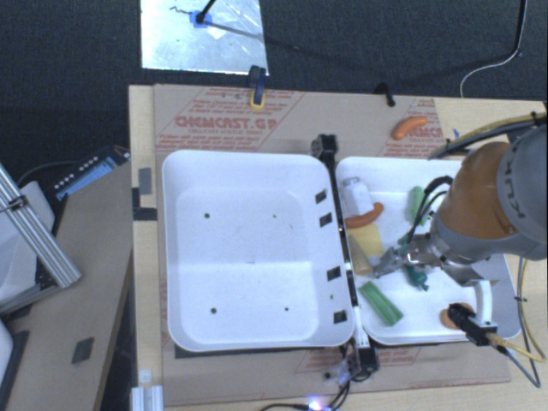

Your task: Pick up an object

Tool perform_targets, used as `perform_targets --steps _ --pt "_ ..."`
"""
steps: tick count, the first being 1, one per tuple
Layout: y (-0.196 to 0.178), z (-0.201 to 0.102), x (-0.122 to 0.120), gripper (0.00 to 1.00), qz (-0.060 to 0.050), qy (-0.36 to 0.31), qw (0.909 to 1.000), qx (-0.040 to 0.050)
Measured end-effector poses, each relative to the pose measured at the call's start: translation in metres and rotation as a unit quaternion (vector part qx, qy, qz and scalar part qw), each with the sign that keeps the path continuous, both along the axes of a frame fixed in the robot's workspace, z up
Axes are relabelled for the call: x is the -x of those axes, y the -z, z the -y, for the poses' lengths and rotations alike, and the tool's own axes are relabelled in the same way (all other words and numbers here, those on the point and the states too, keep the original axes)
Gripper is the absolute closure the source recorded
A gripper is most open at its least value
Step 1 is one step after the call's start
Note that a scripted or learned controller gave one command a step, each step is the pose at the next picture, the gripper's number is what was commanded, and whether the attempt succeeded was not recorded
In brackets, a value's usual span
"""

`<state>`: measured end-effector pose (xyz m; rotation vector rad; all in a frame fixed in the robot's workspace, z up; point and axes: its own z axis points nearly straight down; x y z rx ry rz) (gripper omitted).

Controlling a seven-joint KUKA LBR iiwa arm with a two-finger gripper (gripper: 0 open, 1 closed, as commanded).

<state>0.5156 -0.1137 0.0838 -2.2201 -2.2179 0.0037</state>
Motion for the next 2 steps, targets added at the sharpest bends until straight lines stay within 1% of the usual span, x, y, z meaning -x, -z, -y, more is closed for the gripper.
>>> perform_targets --steps 1,2 --pt "-0.001 -0.020 -0.062 0.00 0.005 -0.004 1.0000 0.0006" --pt "0.001 -0.021 -0.147 0.00 -0.011 -0.007 0.9999 -0.0019"
